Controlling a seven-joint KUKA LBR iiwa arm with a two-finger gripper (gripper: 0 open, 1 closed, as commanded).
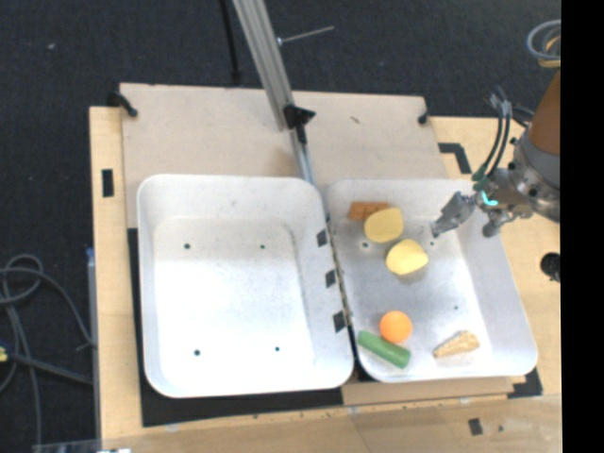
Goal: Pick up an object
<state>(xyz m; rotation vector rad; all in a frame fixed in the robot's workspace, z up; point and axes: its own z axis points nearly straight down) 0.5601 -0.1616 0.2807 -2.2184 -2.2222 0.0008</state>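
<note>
Camera view: the two-finger gripper (467,213) hangs over the upper right part of the right-hand white bin (498,291), fingers spread and released, nothing between them. The nearest candidate, a pale yellow rounded lump (406,258), lies in that bin just down and left of the gripper, its long axis running roughly across the bin. A second yellow rounded piece (383,225) sits left of the gripper, touching a small brown block (363,210). An orange ball (395,327), green cylinder (383,349) and tan wedge (457,344) lie well apart, toward the bin's near edge.
</note>
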